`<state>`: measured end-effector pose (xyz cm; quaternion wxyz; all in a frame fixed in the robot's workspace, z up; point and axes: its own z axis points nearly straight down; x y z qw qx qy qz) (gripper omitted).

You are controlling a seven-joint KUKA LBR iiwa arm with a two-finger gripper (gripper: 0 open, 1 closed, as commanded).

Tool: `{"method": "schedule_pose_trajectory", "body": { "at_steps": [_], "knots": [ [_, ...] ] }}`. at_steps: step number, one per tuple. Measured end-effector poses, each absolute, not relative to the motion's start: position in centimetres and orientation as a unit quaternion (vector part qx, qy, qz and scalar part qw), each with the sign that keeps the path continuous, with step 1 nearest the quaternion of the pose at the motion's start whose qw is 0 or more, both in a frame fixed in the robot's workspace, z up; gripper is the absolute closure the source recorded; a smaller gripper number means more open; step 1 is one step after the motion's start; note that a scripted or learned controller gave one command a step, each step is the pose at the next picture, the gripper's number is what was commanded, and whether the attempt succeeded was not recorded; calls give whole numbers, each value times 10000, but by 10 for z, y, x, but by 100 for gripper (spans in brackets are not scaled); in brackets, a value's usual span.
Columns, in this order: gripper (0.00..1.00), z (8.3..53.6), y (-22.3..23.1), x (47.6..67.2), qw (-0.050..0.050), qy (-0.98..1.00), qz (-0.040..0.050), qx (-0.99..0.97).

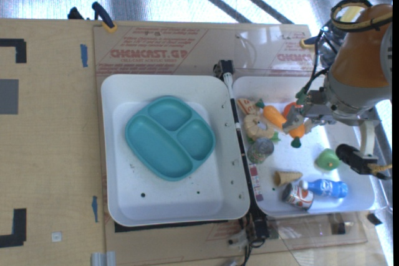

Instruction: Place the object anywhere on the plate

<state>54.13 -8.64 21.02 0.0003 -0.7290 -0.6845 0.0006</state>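
Camera view: the pincer (295,123) hangs low in the right bin (361,196), among toy food just right of the divider between the two bins; whether it has closed on anything cannot be told from this angle. Orange pieces, seemingly a toy carrot (273,114), lie right at its tip, touching or nearly so, and look like the object it is after. Just left of the pincer, against the divider, sit a tan pastry-like toy (255,126) and a grey lump (261,149). Farther from the divider lie a small cone (287,177), a red-and-white can (299,196), a blue bottle (326,187) and a green piece (327,160). Across the divider, the teal plate (169,137) rests in the left bin (118,190), its three compartments bare. To do this step well, the grip likely needs to settle squarely on one orange piece, clear of the crowded neighbours, then lift straight up high enough to pass the divider before swinging toward the plate.
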Motion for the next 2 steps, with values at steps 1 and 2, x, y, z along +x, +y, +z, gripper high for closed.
{"method": "schedule_pose_trajectory", "body": {
  "at_steps": [1, 2],
  "knots": [
    [100, 199, -26, 543, 11, -5347, 6, -8451],
    [100, 211, 56, 504, 36, -3997, 34, -9166]
  ]
}}
